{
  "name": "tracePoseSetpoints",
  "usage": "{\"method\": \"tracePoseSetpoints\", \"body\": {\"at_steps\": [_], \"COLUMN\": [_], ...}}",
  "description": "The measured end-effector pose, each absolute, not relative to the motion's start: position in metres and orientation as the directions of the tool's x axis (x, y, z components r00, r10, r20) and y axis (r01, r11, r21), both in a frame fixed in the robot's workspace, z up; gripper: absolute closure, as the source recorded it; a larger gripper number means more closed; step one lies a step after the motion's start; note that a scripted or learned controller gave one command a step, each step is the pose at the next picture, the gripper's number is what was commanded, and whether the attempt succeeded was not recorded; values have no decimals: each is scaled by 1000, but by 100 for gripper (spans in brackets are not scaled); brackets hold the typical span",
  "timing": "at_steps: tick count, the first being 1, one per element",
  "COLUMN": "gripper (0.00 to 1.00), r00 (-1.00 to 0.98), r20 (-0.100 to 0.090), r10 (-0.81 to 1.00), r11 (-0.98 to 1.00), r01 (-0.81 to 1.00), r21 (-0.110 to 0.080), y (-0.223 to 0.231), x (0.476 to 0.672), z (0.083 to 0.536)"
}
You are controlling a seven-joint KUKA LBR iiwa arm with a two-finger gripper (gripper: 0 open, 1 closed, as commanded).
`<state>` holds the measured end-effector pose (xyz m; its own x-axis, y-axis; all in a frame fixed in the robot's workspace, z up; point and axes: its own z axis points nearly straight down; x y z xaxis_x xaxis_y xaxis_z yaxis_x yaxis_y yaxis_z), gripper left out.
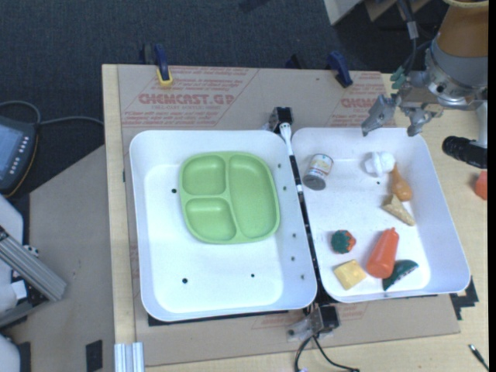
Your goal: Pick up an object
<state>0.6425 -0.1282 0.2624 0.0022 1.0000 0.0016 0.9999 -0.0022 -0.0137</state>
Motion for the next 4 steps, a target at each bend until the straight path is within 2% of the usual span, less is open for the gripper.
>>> {"method": "tracePoseSetpoints", "body": {"at_steps": [1, 4], "gripper": [0, 0], "r00": [0, -1], "r20": [0, 0], "r10": [1000, 1000], "r11": [0, 1], "r01": [1000, 1000], "r21": [0, -4], "y": [-128, -129], "x": [645, 660], "z": [271, 138]}}
